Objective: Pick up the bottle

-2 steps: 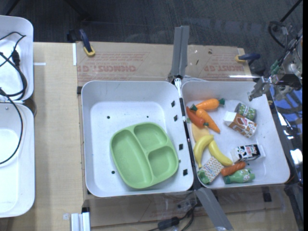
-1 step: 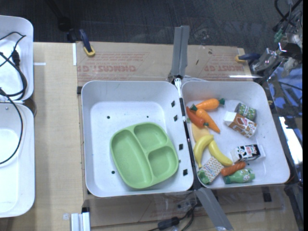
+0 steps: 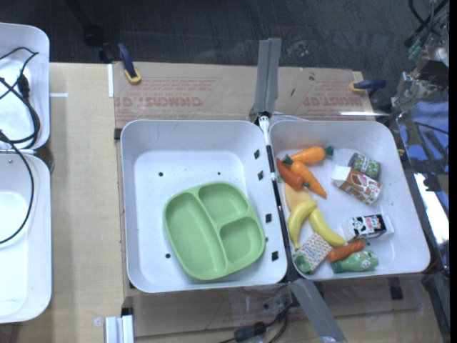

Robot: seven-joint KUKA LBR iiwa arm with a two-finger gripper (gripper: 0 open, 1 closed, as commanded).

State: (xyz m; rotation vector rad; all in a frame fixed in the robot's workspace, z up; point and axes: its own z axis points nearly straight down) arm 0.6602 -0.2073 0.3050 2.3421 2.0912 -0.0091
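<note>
Looking down on the bench, I see two shallow white bins side by side on a sheet of brown cardboard [image 3: 187,95], which is fixed with a blue clamp [image 3: 129,71] at the far left corner. The left bin [image 3: 136,156] contains a green tray [image 3: 214,229] with three compartments, lying flat and a little turned. The right bin [image 3: 404,184] contains many small things. At its far side an orange carrot [image 3: 311,153] lies across, and just below it are a red pepper [image 3: 288,173] and a second carrot [image 3: 312,181], touching each other. To the right of them stands a small can [image 3: 365,165], and just beside it is an orange carton [image 3: 359,186]. In the middle two yellow bananas [image 3: 311,222] lie together, and near them, to the right, is a white milk carton [image 3: 368,226]. The bottle [image 3: 355,262] is green and lies on its side at the near edge of the right bin, close to the near right corner. A small orange-red carrot [image 3: 346,249] lies just above it, touching or nearly touching it, and a patterned packet [image 3: 312,250] is beside it on the left. The state of the pincer I cannot tell from where I stand. At the far left of the bench are white basins [image 3: 14,227] with black cables [image 3: 21,98] over them.
</note>
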